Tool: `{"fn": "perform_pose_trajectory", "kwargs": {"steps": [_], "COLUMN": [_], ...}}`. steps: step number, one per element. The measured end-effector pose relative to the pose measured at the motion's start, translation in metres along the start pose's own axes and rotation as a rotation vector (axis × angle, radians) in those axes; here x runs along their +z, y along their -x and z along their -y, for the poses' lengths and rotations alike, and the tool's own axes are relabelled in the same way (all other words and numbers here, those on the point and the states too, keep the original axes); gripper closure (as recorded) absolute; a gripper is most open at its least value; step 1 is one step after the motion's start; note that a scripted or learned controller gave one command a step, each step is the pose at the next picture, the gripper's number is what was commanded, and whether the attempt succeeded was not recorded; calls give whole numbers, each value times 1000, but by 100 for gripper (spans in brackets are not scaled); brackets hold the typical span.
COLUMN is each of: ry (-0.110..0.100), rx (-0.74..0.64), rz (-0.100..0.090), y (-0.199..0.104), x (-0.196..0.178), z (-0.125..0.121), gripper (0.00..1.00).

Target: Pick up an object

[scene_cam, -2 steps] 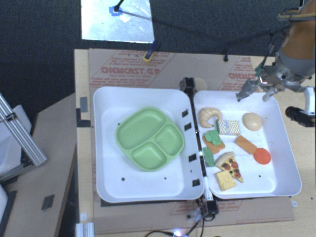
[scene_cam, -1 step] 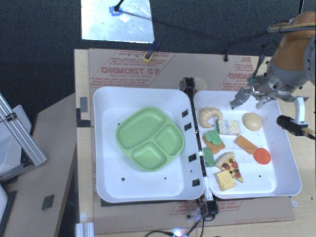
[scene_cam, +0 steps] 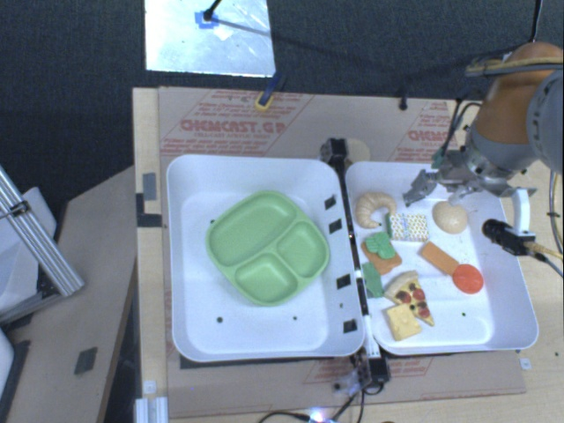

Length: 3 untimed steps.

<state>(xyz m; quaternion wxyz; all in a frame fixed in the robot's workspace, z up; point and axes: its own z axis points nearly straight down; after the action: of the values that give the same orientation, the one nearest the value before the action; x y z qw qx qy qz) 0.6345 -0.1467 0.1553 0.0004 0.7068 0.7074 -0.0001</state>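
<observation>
My gripper [scene_cam: 438,193] hangs over the back part of the right bin [scene_cam: 507,329], open, with nothing between its fingers. Just below it lie a beige rounded bun [scene_cam: 450,218] and a white speckled block [scene_cam: 408,227]. To their left sits a tan croissant [scene_cam: 374,207]. Further forward are an orange stick [scene_cam: 438,257], a red-orange disc [scene_cam: 468,278], a green and orange sandwich piece [scene_cam: 382,249], a pizza slice [scene_cam: 411,293] and a yellow cheese wedge [scene_cam: 403,322].
The left bin [scene_cam: 189,324] holds a pale green divided plate [scene_cam: 267,247]. A ridge with black clips [scene_cam: 345,236] separates the two bins. The arm reaches in from the upper right, above the right bin's back corner. A small green piece [scene_cam: 372,280] lies by the divider.
</observation>
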Motion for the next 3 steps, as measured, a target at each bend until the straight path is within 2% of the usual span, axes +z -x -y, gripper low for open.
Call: {"fn": "perform_pose_trajectory", "kwargs": {"steps": [1,2,3], "ry": [-1,4,22], "rx": [-1,0,0], "rz": [-1,-2,7], "y": [-9,-9,-6], "x": [51,67,52], "z": [6,3,-1], "gripper": [0,0,100]}}
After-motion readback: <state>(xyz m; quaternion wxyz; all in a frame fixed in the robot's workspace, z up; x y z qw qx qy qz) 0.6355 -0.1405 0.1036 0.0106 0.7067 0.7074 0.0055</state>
